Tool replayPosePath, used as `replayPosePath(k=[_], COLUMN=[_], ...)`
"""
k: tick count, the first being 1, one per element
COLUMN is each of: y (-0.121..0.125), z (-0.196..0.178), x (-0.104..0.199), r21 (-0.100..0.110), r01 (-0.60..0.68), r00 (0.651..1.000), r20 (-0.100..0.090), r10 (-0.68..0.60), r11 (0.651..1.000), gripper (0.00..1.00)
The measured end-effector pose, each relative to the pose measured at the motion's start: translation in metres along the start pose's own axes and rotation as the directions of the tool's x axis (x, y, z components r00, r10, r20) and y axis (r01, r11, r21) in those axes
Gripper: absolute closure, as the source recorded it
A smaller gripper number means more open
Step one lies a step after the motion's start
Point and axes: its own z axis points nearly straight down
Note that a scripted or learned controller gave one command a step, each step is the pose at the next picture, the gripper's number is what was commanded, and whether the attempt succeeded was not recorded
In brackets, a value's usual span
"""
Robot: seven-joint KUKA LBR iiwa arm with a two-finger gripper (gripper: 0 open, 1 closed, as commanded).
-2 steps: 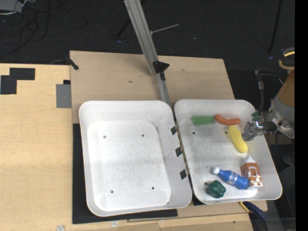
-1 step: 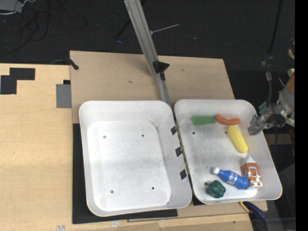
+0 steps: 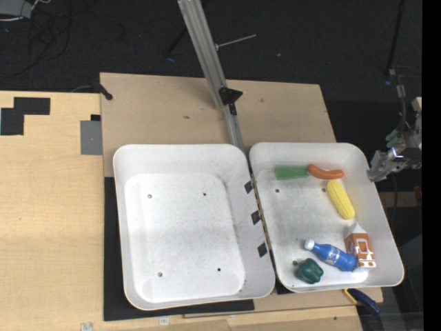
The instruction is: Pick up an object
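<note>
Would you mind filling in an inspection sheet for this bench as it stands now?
Surface: tan wooden bench bearing a left white bin and a right white bin.
Job's things: in the right bin, green block, orange sausage, yellow corn cob, blue bottle, orange-and-white carton, dark green pepper.
Clutter: nothing seen.
Gripper: gripper at the right bin's far right rim, outside it.
Cables: dark cables on the floor, top left.
Surroundings: slanted grey metal rail; dark floor.

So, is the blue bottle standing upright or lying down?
Lying down: the blue bottle rests on its side in the right bin, its white cap pointing left.
</note>
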Motion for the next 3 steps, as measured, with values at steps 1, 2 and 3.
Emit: replayPosePath(k=[1, 2, 3], y=[0.017, 0.027, 0.031], z=[0.01, 0.007, 0.022], x=[0.053, 0.11, 0.154], r21=[0.007, 0.007, 0.009], r01=[0.004, 0.004, 0.003], r00=[1.0, 1.0, 1.0], r20=[-0.005, -0.005, -0.004], r10=[-0.004, -0.004, -0.002], r11=[1.0, 1.0, 1.0], gripper=[1.0, 1.0, 1.0])
